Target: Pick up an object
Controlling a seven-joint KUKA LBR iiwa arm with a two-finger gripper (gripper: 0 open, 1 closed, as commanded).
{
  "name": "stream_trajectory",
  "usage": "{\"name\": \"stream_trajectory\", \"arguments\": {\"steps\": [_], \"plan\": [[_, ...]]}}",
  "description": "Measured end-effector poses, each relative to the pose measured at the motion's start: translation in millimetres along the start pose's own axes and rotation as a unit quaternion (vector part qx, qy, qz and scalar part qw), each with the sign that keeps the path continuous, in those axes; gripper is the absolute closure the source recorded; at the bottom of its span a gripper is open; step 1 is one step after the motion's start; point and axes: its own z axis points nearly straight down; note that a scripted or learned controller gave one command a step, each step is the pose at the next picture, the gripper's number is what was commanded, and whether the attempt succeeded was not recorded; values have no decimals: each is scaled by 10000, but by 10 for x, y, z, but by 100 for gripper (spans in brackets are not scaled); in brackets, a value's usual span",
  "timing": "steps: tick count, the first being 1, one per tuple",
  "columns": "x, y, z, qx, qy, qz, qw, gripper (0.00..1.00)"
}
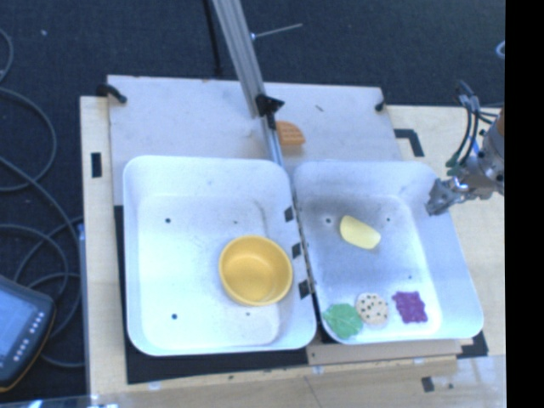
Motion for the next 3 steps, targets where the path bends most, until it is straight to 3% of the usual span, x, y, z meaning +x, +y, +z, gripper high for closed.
{"name": "stream_trajectory", "arguments": {"steps": [1, 3], "plan": [[-13, 15, -378, 14, 6, -8, 10000, 100], [891, 337, -347, 30, 5, -8, 10000, 100]]}}
